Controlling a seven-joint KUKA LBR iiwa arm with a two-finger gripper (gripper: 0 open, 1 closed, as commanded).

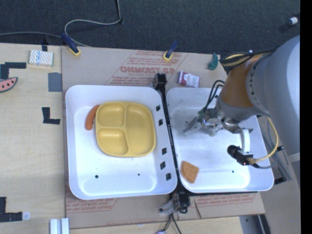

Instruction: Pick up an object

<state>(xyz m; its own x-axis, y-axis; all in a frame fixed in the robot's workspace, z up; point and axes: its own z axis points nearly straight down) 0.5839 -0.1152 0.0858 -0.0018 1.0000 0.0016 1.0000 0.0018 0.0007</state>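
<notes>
The tool [195,126] is seen low over the floor of the right bin [222,179]; whether it is open or closed cannot be told. A tan waffle-textured cracker [189,171] is found near the tool, toward the bin's front edge, its long axis slanted. Across the divider from the tool, a yellow compartment plate [126,129] is laid in the left bin [117,182], with an orange sausage [90,117] touching its far rim, lengthwise nearly front-to-back. "CHEMCAST GP" is printed on the cardboard [141,68] covering the desk [24,130].
</notes>
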